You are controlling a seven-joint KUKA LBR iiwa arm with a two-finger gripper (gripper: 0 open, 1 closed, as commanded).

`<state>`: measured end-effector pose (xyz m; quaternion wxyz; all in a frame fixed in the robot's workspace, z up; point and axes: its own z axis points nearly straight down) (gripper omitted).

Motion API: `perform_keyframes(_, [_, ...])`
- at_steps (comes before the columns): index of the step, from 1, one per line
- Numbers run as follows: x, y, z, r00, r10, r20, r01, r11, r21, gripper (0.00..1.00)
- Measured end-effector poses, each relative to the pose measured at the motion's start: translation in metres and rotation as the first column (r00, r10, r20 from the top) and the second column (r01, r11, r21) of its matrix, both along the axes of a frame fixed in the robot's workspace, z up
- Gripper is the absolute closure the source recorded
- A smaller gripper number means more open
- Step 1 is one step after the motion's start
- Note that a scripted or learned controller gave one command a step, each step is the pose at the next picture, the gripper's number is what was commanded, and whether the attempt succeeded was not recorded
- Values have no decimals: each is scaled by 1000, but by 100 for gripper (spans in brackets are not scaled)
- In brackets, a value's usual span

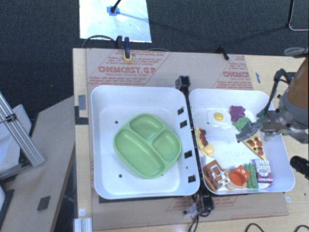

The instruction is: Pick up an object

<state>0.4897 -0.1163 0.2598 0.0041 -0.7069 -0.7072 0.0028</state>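
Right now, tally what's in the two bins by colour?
Green: 3, divided plate, leafy piece, piece beside the carton
Purple: 1, grapes
White/yellow: 1, fried egg
Yellow: 2, banana, pizza slice
Brown: 1, waffle
Orange: 1
Red/white: 1, carton
Total: 10

White bins: 2, left bin [104, 129] and right bin [282, 163]
Green divided plates: 1 [147, 146]
Fried eggs: 1 [218, 117]
Purple grape bunches: 1 [236, 112]
Pizza slices: 1 [256, 146]
Waffles: 1 [214, 172]
Small cartons: 1 [263, 171]
Blue clamps: 1 [126, 46]
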Motion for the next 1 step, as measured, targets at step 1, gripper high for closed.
perform_keyframes(1, [2,0,6,1000,3,12,-3,1000,-2,0])
